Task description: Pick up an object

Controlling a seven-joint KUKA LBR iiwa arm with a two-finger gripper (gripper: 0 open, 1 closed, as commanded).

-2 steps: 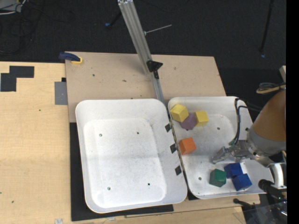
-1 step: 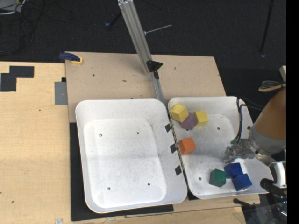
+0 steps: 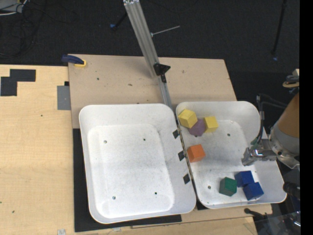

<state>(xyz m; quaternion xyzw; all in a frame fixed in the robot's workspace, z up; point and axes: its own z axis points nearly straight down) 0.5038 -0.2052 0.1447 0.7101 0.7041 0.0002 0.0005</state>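
Now I hover my pincer [image 3: 253, 155] just above the blue blocks [image 3: 248, 183] in the right bin [image 3: 244, 109]; I cannot tell its opening.

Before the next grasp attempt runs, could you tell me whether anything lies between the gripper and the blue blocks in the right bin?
Nothing visible does. The gripper is near the right bin's right side, and the blue blocks lie just below it in the view, with bare bin floor between. The green block sits off to their left.
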